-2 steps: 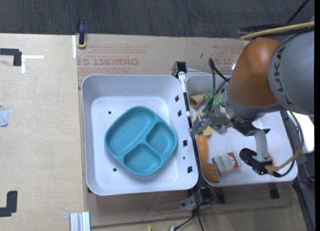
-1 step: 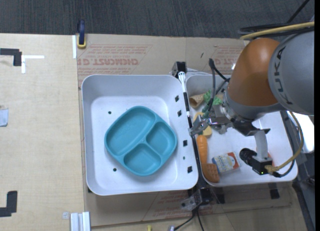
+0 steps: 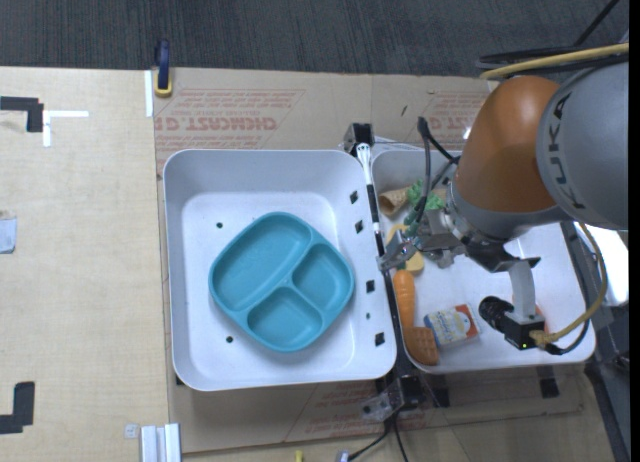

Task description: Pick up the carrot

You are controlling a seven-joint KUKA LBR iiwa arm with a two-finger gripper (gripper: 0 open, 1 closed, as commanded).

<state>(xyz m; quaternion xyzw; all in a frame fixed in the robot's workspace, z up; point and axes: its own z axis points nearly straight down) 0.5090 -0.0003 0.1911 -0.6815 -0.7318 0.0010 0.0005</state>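
Pincer [image 3: 400,253] just above carrot [image 3: 405,300]

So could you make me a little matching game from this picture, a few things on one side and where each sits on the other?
Things:
1. blue divided plate
2. carrot
3. small carton
4. orange band

Places:
A. on the arm, above the wrist
B. left bin
C. right bin, along its left wall
D. right bin, just right of the carrot

Pairs: 1-B, 2-C, 3-D, 4-A
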